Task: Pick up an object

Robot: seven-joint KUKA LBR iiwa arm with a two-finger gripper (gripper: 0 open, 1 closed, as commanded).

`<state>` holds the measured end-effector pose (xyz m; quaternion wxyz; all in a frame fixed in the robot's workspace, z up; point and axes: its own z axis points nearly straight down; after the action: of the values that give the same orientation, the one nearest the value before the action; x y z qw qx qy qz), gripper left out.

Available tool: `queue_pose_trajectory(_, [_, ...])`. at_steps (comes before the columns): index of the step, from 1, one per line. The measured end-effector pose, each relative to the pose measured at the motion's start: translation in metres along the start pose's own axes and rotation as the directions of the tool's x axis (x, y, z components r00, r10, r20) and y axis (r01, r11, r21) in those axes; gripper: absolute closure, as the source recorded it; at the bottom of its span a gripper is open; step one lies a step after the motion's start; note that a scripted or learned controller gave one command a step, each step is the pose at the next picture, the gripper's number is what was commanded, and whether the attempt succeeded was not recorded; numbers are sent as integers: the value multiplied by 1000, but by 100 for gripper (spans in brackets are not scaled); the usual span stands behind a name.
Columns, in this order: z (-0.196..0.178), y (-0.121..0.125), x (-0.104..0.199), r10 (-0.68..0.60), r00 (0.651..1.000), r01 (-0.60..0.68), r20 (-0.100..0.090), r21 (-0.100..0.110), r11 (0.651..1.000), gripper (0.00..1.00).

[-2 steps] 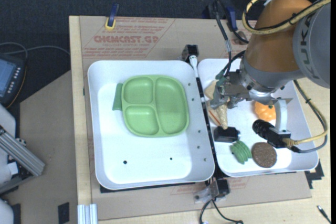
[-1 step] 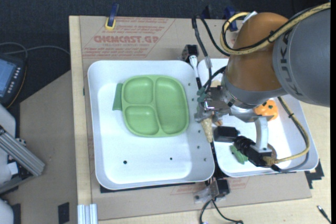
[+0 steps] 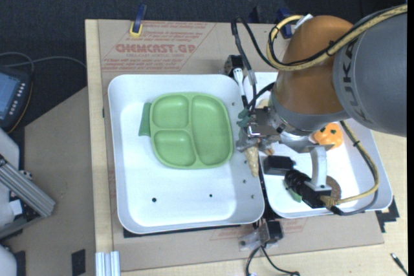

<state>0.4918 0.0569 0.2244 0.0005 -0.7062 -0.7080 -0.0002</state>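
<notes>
A green three-compartment plate (image 3: 191, 130) is lying flat in the left bin (image 3: 129, 158), just beside the gripper (image 3: 251, 139), on its left.

The arm (image 3: 378, 74) is a thick, rounded grey casing with dark raised lettering on its side, and a glossy orange band (image 3: 310, 68) bulges out above the wrist. Below the band sits a grey wrist ring, from which a cluster of bare metal and black fittings leads to the hand (image 3: 249, 132), with a pale grey bracket and a black block beside it. Yellow and black cables (image 3: 304, 42) loop over the top of the orange band, and another yellow and black cable curves away under the wrist.
</notes>
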Motion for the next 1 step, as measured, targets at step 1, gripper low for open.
queue_pose_trajectory(1, [10,0,-13,5,1000,-5,1,4,1000,100])
